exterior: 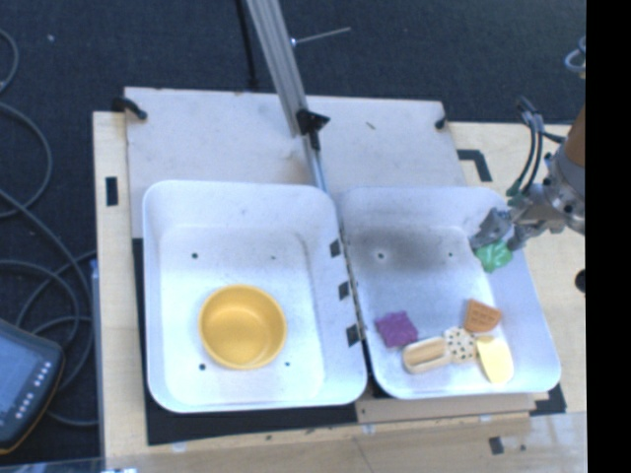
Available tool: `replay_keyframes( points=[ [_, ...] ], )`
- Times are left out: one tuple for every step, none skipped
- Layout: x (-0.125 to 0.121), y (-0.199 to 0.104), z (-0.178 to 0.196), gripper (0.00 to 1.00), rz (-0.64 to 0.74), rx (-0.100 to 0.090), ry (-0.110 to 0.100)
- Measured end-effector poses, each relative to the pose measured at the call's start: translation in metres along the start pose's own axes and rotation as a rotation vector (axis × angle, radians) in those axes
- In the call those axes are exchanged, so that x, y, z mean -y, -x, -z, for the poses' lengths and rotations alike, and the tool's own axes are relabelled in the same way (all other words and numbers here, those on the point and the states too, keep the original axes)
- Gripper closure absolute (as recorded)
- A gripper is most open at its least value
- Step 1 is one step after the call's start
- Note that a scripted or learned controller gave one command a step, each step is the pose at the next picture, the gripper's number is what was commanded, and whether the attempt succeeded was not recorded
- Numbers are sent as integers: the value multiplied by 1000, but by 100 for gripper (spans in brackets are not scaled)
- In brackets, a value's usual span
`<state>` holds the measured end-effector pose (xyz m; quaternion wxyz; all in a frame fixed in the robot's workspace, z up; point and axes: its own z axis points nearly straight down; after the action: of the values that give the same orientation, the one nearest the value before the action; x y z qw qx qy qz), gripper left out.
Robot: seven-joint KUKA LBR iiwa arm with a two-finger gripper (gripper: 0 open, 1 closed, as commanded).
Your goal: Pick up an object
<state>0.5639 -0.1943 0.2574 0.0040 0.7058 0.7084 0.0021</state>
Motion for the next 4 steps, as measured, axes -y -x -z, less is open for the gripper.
replay_keyframes(
  points=[
    [-1, -56, -10, 100, 3, -3, -7],
    [3, -114, -1, 100, 5, -5, -7],
    [4, -165, -13, 100, 3, -3, -8],
    [9, -225, -4, 100, 6, -5, -5]
  ],
)
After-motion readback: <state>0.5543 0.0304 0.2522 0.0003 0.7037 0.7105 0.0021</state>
